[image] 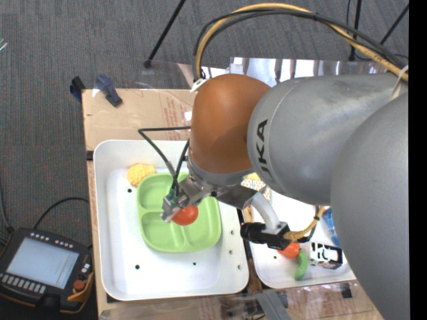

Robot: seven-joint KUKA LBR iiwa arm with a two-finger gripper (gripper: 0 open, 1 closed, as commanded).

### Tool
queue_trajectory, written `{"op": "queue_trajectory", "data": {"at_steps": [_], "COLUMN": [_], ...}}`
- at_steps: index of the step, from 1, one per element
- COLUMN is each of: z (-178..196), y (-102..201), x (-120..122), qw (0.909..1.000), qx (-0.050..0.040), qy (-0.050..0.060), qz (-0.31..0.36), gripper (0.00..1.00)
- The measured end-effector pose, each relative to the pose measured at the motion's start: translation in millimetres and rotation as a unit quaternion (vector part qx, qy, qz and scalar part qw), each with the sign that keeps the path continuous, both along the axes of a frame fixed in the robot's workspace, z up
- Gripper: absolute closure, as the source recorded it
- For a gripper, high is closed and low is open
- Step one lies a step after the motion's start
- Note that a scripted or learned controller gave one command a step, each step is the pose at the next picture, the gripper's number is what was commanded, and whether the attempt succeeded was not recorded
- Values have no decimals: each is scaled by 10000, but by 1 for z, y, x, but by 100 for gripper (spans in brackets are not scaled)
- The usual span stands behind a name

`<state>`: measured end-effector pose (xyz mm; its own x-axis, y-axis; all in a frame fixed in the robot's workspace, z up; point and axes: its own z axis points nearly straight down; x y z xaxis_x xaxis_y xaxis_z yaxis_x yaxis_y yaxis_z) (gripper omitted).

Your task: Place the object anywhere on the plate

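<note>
Tomato (187, 215), small, round and red, sits over the green plate (200, 235), near its middle and toward the right side. The gripper (175, 210) comes down on it from above, and its dark fingers (168, 212) sit right against the tomato's left side. Whether they are spread or pinching the tomato cannot be told from this angle, since the wrist hides most of them.

The plate is a divided one with rounded corners, lying in the left white bin (113, 245). A yellow piece of corn (139, 173) lies in the same bin, just beside the plate's upper left corner.

The grey arm (320, 145), with its orange band (223, 122), covers much of the right bin (280, 279). Near that bin's lower part a green pepper (301, 266) and a small orange thing (291, 250) lie close together.

Both bins rest on a brown surface (127, 115). A handheld control panel (43, 267) with a screen lies on the floor, left of the surface.
</note>
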<state>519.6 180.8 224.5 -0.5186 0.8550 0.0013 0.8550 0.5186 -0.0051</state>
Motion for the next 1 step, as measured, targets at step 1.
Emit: {"op": "queue_trajectory", "data": {"at_steps": [1], "z": [-6], "y": [-32], "x": [14], "qw": [9976], "qx": [1], "qy": [7], "qz": [695], "gripper": [100]}}
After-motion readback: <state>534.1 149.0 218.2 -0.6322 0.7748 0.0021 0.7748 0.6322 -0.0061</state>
